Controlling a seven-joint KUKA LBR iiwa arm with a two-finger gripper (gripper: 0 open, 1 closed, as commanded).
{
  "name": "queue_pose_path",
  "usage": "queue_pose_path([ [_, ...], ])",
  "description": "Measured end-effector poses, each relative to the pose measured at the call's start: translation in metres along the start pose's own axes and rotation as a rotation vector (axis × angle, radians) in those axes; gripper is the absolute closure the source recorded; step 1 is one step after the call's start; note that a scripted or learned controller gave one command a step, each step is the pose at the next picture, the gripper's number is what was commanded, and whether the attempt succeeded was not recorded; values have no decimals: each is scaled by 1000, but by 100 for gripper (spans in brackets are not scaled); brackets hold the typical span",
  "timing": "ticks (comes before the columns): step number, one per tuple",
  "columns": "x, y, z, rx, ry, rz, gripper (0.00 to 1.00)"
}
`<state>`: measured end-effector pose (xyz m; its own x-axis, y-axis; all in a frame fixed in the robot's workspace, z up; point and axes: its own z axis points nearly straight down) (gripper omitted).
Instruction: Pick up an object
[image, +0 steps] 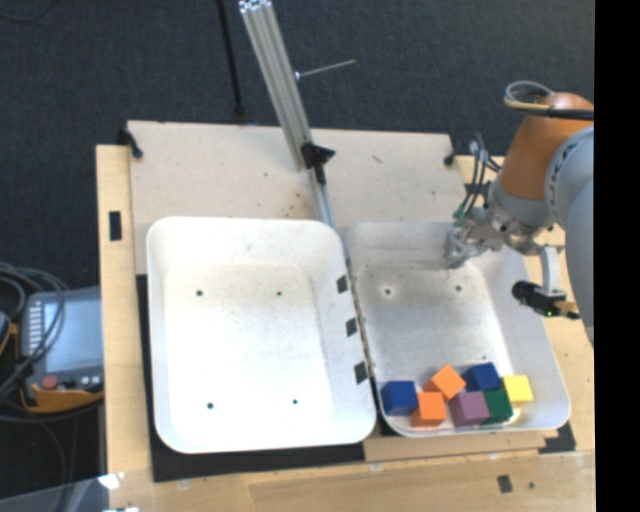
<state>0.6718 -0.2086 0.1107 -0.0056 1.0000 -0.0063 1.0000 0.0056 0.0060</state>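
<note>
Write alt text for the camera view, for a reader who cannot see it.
A grey robot arm with an orange band reaches in from the right, its gripper over the far end of the right white bin. Small coloured blocks in blue, orange, purple, green and yellow cluster at that bin's near end, apart from the gripper. The left white bin sits beside it.

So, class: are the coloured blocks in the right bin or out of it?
In: the coloured blocks cluster inside the right bin, against its near wall.

The light is bright and even. The two white bins shine almost too white, with little shadow. The dark floor looks grainy. Everything is a bit soft and blurry.
</note>
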Motion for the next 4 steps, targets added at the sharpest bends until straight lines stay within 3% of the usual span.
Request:
queue_pose_path([
  [3, 0, 8, -163, -2, 4, -2, 100],
  [4, 45, -5, -169, 5, 6, 0, 100],
])
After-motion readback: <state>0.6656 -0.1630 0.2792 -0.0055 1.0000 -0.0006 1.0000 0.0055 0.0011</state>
